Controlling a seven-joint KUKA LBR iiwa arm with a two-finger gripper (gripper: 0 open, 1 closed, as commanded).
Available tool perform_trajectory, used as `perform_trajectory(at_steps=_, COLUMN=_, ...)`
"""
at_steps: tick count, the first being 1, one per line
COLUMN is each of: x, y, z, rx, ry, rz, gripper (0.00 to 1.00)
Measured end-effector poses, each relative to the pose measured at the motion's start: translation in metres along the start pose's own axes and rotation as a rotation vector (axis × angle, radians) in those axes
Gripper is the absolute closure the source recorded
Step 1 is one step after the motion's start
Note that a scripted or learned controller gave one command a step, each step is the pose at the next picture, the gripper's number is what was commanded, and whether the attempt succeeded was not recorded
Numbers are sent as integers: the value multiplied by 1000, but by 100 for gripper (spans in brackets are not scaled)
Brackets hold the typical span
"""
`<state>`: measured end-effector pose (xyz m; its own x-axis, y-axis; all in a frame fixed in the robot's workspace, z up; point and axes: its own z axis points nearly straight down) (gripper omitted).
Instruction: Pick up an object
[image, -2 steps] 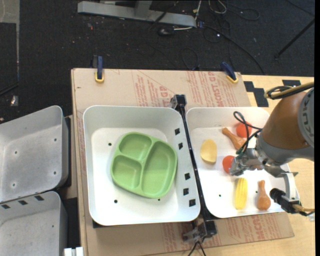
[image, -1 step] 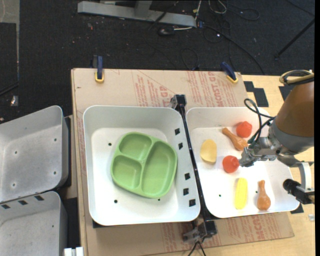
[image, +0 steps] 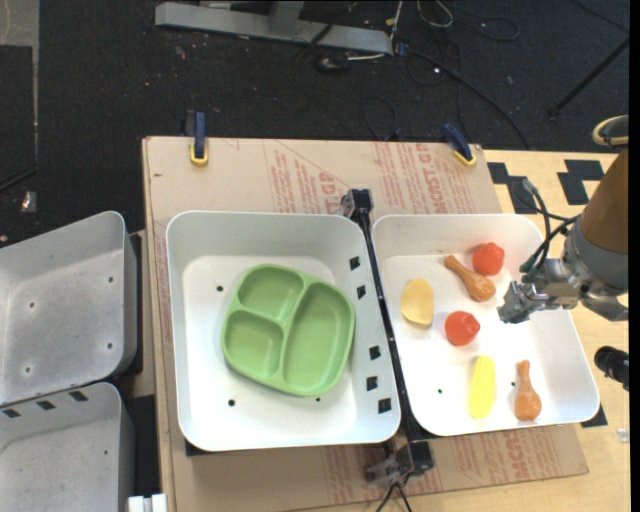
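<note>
Hovering over the right bin (image: 560, 395), near its right wall, the gripper (image: 516, 303) hangs low, just right of a red tomato (image: 461, 327); from here I can't make out whether it has hold of anything. Taking that tomato as the marker: a second red tomato (image: 488, 258) sits up and to its right, touching a tan drumstick (image: 470, 277). A pale yellow slice (image: 418, 301) lies to its left. Below it rest a yellow banana (image: 482, 386) and an orange drumstick (image: 526, 393). Far left of it, the left bin (image: 190, 300) holds a green divided plate (image: 289, 328).
</note>
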<state>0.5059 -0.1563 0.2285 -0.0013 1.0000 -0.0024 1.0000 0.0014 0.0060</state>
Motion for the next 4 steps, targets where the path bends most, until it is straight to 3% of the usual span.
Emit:
perform_trajectory(at_steps=1, x=-2, y=-4, z=-62, rx=-2, ry=0, rz=-1, gripper=100)
perform_trajectory(at_steps=2, x=50, y=16, z=-60, rx=3, ry=3, rz=-6, gripper=100)
perform_trajectory(at_steps=4, x=138, y=52, z=-20, rx=7, ry=3, rz=-5, gripper=100)
